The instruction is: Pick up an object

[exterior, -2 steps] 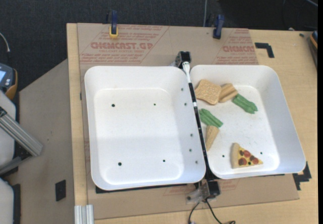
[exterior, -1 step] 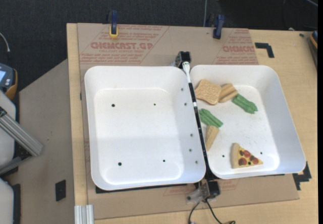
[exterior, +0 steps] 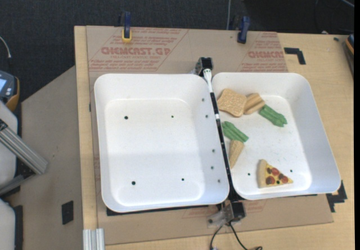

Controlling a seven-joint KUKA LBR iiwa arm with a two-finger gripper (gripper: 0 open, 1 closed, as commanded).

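**Inspection: all candidate objects lie in the right bin, none yet lifted**

You have two shallow white bins side by side on the tabletop (exterior: 169,46), which is covered by a cardboard sheet held at its far edge by two blue clamps (exterior: 126,26). The left bin (exterior: 107,147) shows bare floor with four small dark dots. The right bin (exterior: 312,130) carries every item you could pick.

Contents of the right bin, as found:
- A tan bread slice (exterior: 231,102) near the far left corner, with a smaller brown piece (exterior: 254,103) touching its right side.
- A green pod (exterior: 273,115) just beside that brown piece, lying at a slant.
- A second green pod (exterior: 234,131) close to the dividing wall, with a tan wedge (exterior: 235,152) just below it; the two appear to touch.
- A pizza slice (exterior: 272,175) lying apart from the rest, toward the near edge.

The items lie flat and loosely scattered, which suits a top-down grasp. Judged on placement, the pizza slice is your easiest target: it has open floor all round. The pieces by the dividing wall leave little room on that side, and the touching pairs risk being nudged together.

State of the tool: I cannot tell from this view, so treat the pick as not yet begun.
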